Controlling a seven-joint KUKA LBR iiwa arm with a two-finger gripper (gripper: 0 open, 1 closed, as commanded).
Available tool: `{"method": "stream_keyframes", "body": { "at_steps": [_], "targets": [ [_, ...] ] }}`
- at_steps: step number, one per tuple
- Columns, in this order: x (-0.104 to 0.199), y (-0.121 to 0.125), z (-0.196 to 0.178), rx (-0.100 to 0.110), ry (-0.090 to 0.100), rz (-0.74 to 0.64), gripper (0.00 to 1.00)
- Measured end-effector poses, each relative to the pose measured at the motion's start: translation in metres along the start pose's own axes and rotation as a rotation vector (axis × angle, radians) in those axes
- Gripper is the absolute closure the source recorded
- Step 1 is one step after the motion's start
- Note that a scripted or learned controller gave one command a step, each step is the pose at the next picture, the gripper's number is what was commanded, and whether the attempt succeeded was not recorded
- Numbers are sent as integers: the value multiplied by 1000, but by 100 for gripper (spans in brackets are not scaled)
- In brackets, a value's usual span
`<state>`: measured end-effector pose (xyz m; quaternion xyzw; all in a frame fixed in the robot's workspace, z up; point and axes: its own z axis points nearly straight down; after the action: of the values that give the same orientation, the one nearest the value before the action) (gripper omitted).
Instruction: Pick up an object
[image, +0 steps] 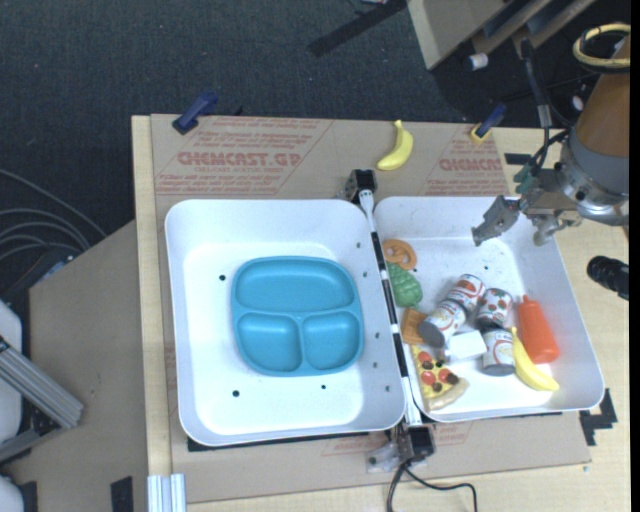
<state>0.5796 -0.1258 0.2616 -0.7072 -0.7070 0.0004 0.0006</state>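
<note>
The gripper (517, 223) is positioned over the far part of the right bin (575, 300), with its two fingers spread apart and nothing between them. The pickable objects lie apart from it in the near half of that bin: a pretzel (398, 251) and green item (406, 288) by the left wall, three small cans (463, 293) in the middle, an orange bottle (537, 331) and yellow banana (533, 372) to the right, and a pizza slice (438, 381) at the near edge. The left bin (195, 250) holds a blue divided tray (296, 313), and a second banana (396, 147) lies on the bench beyond both bins.
</note>
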Motion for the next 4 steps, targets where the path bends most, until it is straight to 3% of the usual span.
{"method": "stream_keyframes", "body": {
  "at_steps": [1, 2, 3, 4],
  "targets": [
    [-32, 87, 104, -2, -1, 0, 0],
    [-27, 87, 177, 0, 0, -2, 0],
    [-27, 88, 166, -2, -1, -3, 100],
    [-27, 88, 166, -1, -1, -3, 0]
  ]
}}
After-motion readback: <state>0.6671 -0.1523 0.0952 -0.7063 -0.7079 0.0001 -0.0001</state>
